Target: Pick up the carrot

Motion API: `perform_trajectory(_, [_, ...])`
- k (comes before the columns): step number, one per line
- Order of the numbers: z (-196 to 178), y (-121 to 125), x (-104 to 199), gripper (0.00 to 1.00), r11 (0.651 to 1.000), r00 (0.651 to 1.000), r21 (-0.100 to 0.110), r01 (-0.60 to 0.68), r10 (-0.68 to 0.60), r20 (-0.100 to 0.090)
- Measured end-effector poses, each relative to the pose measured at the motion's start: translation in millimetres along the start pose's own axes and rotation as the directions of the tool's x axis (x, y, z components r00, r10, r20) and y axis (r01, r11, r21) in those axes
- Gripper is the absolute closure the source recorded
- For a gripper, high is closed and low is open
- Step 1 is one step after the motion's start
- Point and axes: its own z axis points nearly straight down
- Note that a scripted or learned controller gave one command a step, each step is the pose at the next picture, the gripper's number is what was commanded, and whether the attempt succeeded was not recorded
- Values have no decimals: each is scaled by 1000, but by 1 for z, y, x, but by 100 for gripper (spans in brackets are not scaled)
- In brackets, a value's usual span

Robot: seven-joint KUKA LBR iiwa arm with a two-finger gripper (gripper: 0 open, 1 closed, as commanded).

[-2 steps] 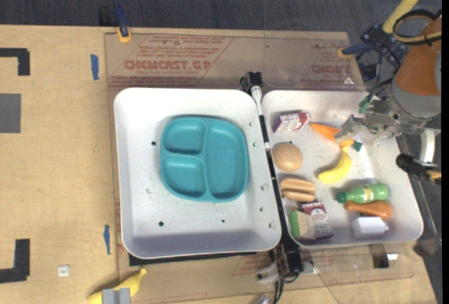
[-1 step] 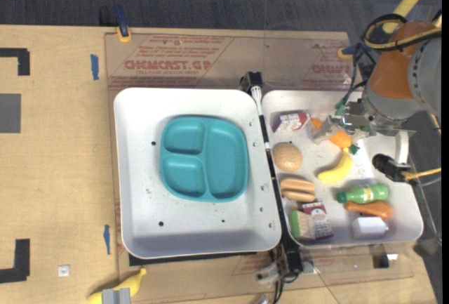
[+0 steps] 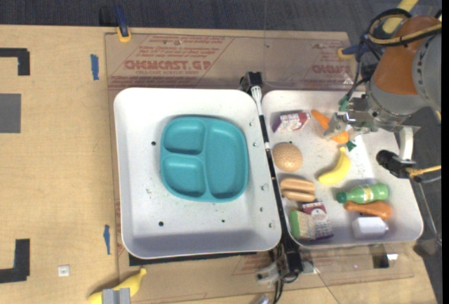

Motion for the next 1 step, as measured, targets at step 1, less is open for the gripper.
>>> perform_trajectory(1, [-29,35,47,100,999,1000,36,-1,1,-5])
